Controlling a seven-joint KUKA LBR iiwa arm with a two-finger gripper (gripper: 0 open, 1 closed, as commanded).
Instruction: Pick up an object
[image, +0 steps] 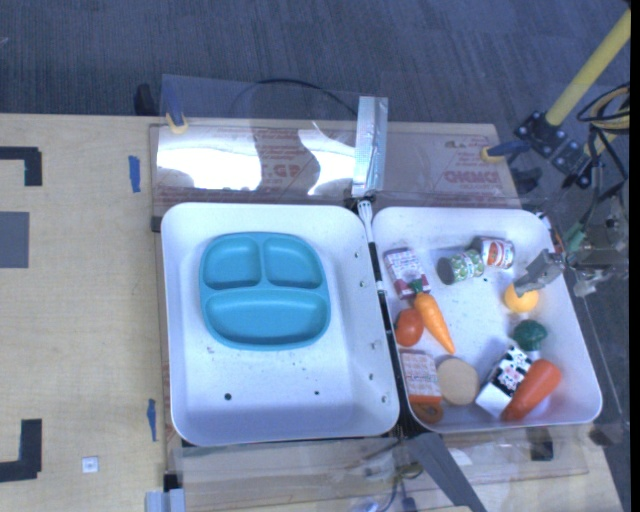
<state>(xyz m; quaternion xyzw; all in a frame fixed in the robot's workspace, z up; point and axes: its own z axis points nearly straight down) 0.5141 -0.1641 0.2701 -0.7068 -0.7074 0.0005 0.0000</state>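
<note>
The right bin holds several toy foods. A carrot lies next to a red tomato, with a small printed carton behind them. A green can and a red-and-white can lie at the back. Near the front are a round tan biscuit, a black-and-white carton and an orange-red piece. A dark green piece sits by the right wall. My gripper hangs at the bin's right rim, just above and right of a yellow piece. Nothing shows in its grasp.
The left bin holds a blue divided plate. A clear plastic sheet and a metal bar stand behind the bins. Cables and a yellow pole are at the far right. The tan bench stretches to the left.
</note>
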